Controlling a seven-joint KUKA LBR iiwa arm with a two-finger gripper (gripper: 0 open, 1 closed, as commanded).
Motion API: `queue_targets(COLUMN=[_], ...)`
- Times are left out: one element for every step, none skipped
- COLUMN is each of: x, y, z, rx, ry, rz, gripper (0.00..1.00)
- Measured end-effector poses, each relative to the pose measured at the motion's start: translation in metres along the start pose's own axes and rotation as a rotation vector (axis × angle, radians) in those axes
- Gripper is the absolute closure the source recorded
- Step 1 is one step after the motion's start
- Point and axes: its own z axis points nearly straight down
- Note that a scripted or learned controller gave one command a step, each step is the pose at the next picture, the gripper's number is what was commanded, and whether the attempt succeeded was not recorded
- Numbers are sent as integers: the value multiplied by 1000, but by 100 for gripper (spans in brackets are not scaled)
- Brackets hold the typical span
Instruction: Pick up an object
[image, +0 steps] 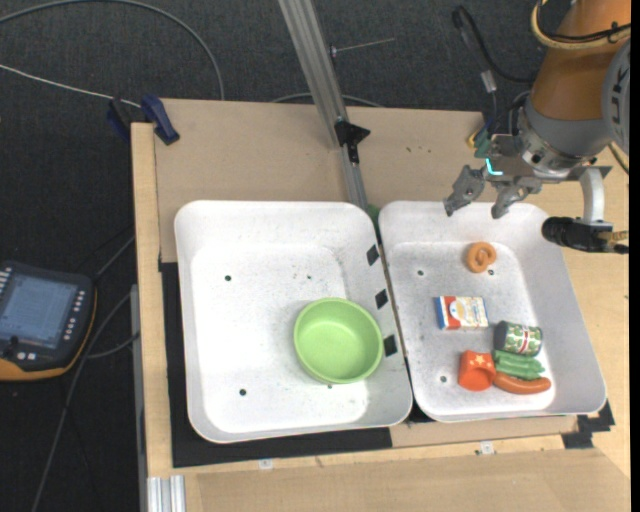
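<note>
Dark carpet around a tan tabletop (260, 150) with two white bins. Left bin (215, 240): green bowl (338, 340) near its front right corner. Right bin (570, 320): orange ring (481, 257) toward the back, small white carton (461, 312) mid-bin, green can (518, 338) to its right, red cup (476, 370) touching a red-and-green sausage-shaped toy (521, 380) at the front. Gripper (483, 196) hovers above the right bin's back edge, fingers (462, 191) spread, nothing between them, well apart from the objects. Teach pendant (40, 318) lies on the floor at left.

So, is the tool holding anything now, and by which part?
Nothing is held. The tool hangs open above the far edge of the right bin, with no object between its fingers.
</note>
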Motion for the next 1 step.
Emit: queue_targets(x=[0], y=[0], z=[0], rx=[0], ry=[0], rz=[0], gripper=[0])
